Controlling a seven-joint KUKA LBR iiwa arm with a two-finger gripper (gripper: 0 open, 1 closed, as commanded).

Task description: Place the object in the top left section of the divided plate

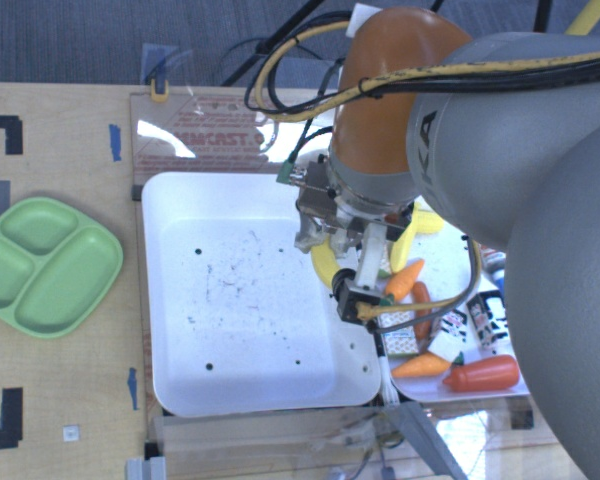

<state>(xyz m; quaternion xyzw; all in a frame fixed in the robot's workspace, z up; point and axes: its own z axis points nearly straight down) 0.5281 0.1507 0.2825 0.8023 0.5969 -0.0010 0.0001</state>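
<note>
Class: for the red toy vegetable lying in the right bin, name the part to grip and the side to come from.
Probably grip the red toy vegetable across its thick middle, coming down from above. It lies flat, long axis left to right, and an orange carrot crowds its green-tipped end.

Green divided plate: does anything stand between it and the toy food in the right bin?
Yes, the left bin. The toy food lies in the right bin, and the green divided plate rests on the bench beyond the left bin's far wall. The way crosses both its raised walls; nothing else visible stands there.
</note>
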